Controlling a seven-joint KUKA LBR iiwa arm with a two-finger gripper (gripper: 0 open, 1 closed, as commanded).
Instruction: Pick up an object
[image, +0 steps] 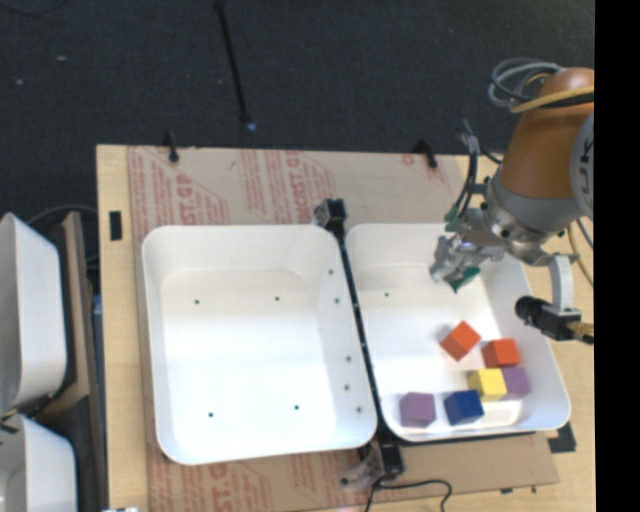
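Several small blocks lie in the right bin, near its front right corner. An orange block sits nearest the middle, tilted. Beside it to the right is a second orange block. In front of those are a yellow block, a purple block, a blue block and another purple block. My gripper hangs over the back part of the right bin, above and behind the orange block, apart from all the blocks. I see nothing between its fingers.
The left bin lies next to the right one, with a black divider rail between them. Both rest on a cardboard sheet over the bench. A white container stands at the far left.
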